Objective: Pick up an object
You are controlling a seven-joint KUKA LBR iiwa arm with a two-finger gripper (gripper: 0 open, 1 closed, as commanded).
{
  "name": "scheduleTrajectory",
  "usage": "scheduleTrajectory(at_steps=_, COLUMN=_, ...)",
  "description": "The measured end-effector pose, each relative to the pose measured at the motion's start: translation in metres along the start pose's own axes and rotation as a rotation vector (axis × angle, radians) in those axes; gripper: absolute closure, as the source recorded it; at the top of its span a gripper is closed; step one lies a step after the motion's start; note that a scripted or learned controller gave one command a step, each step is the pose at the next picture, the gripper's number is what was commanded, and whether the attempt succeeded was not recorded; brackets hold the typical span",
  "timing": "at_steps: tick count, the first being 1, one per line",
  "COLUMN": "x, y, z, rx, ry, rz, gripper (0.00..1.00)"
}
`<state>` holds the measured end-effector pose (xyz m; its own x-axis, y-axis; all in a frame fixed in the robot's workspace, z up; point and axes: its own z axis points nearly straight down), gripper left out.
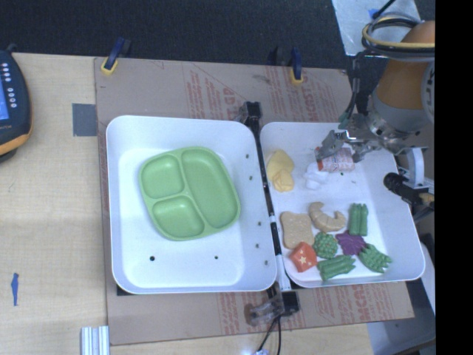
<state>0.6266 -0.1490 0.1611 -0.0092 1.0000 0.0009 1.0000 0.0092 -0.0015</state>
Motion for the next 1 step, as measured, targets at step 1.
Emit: scheduleTrajectory(at_steps=1, x=0.087, y=-0.0115, z=-0.0337, rx=0.001, ry=0.002, rz=-0.004, gripper=1.0)
